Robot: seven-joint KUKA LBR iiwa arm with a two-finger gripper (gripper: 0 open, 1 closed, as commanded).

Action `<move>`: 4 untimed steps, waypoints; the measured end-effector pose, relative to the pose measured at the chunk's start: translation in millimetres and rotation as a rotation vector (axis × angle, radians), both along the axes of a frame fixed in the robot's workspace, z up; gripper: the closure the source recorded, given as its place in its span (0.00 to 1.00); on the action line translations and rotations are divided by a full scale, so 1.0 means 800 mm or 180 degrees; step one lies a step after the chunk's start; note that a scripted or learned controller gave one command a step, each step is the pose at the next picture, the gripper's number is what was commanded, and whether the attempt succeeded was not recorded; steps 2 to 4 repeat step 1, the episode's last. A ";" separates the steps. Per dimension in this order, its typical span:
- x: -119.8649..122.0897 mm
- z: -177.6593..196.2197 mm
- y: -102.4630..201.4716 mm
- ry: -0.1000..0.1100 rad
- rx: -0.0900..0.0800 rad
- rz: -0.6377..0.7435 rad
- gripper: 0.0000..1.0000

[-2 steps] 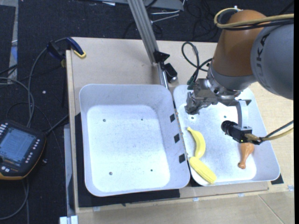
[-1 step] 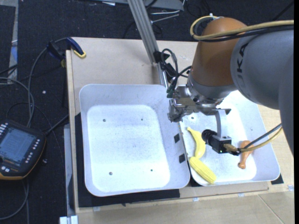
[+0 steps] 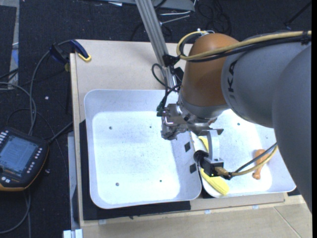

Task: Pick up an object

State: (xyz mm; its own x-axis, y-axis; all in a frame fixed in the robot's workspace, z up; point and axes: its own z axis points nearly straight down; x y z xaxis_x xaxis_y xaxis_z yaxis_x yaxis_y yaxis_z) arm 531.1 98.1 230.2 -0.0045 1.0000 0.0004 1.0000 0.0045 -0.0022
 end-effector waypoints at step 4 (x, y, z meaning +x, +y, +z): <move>0.001 0.001 -0.003 -0.0007 -0.0002 -0.0014 0.00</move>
